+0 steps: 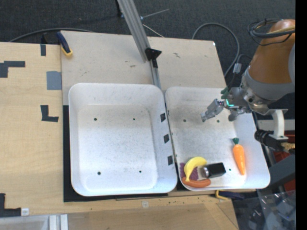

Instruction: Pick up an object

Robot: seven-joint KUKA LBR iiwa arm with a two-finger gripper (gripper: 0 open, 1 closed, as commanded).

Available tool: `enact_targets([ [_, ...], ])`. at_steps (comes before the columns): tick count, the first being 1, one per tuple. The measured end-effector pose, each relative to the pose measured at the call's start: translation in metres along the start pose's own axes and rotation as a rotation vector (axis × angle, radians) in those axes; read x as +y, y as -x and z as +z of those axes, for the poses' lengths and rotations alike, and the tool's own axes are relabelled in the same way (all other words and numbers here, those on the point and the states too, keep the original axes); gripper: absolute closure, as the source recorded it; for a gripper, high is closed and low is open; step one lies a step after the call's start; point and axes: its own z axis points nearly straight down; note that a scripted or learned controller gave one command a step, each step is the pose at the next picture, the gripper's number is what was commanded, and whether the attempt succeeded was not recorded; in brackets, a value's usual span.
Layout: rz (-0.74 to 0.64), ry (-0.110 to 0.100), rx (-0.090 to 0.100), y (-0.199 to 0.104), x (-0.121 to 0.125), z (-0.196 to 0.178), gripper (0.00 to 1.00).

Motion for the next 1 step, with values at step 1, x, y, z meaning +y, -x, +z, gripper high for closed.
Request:
enact_targets([
  [1,-0.001,0.004,-0.001,0.0002,0.0007,-0.0020,0.00],
])
